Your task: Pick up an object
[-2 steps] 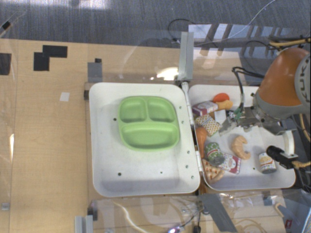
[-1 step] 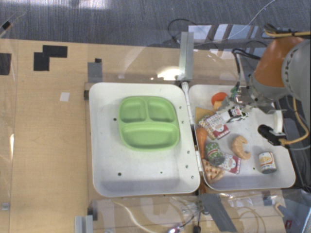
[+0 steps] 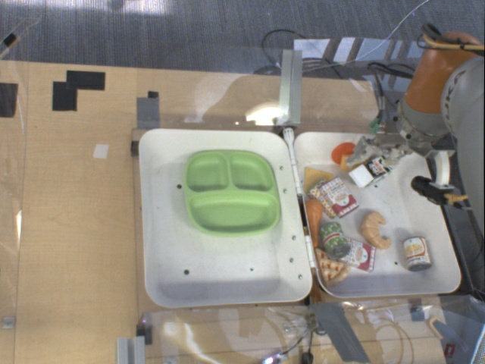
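**Op:** Over the right bin point(image 3: 447, 279), far corner, I have the gripper point(image 3: 377, 155) low above a crowded patch. Can't tell how wide the claw is or if it has anything; it's a dark tangle from this angle.

**Annotator:** Target?

**Op:** My guess is the small white block point(image 3: 361, 176) just under the tip, or the orange cup point(image 3: 342, 154) right beside it. Both sit in the bin's upper left, near the divider. Calling it pre-grasp, nothing lifted that I can see.

**Annotator:** Risks, quick.

**Op:** Clutter. White block, orange cup and the yellow wedge point(image 3: 318, 177) are packed close, so a finger could land on a neighbour and shove rather than pinch. The cup is round and could squirt out. Bin wall is near too, so a finger might clip it.

**Annotator:** Orientation of the block?

**Op:** Long axis looks diagonal, running upper right to lower left, lying flat. Too small to say which end is which. Cup has no clear long axis from above.

**Annotator:** Other stuff?

**Op:** Red-and-white packet point(image 3: 335, 198), croissant point(image 3: 376, 230), tin can point(image 3: 415, 252) lower right, green-topped can point(image 3: 334, 239), carrot point(image 3: 314, 217) against the divider. Left bin point(image 3: 163, 279) holds a green divided plate point(image 3: 230, 192), well apart from the action.
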Action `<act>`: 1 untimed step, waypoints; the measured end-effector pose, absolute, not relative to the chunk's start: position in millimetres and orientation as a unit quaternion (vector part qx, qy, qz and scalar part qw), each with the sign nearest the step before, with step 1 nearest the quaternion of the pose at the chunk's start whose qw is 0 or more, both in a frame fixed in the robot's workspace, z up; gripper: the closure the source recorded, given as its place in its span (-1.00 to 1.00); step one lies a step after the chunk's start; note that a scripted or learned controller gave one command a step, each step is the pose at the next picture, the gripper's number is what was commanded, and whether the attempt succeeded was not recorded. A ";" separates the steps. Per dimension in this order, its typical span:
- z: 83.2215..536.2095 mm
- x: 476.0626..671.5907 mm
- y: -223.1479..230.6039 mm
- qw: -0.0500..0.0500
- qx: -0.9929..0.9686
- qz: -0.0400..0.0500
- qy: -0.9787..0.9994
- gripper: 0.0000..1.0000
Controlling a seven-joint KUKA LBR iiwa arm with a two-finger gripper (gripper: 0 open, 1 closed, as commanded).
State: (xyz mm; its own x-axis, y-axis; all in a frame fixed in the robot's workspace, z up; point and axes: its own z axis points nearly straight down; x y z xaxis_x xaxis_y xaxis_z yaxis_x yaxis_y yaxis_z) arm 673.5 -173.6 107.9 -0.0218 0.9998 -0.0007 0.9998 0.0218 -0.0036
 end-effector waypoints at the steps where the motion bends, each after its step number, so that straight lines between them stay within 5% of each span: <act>1: 107.6 671.6 -166.1 -0.011 -0.670 0.006 -0.742 -1.00</act>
State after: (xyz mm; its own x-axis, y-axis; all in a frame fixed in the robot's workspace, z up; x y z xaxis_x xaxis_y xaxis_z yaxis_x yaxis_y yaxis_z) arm 671.6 -166.1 107.6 -0.1020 0.9945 -0.0231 0.9948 0.1022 0.0060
